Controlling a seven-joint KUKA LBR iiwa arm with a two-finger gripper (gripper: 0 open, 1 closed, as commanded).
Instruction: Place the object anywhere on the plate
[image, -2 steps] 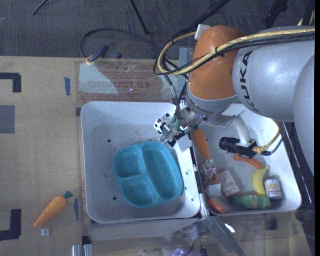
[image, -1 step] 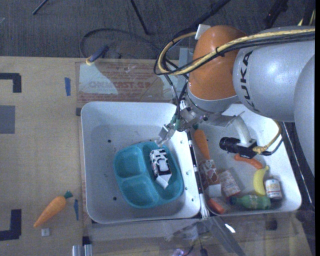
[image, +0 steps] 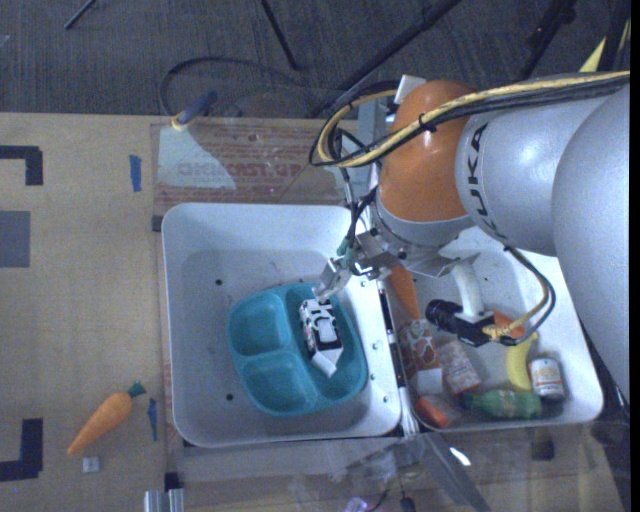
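Observation:
A blue divided plate (image: 275, 355) lies in the left white bin (image: 200, 300). A small white and black object (image: 320, 332) is over the plate's right-hand compartment, by the plate's right rim. My gripper (image: 328, 288) reaches down and left from the orange wrist and ends just above the object's upper end. Whether it touches the object I cannot tell, since the wrist hides the gripper's upper part.
The right bin (image: 580, 400) holds several items: a banana (image: 516, 368), a green bottle (image: 500, 403), a small jar (image: 545, 378), snack packets (image: 445, 362) and an orange stick (image: 404, 290). A toy carrot (image: 100, 420) lies on the bench at the left.

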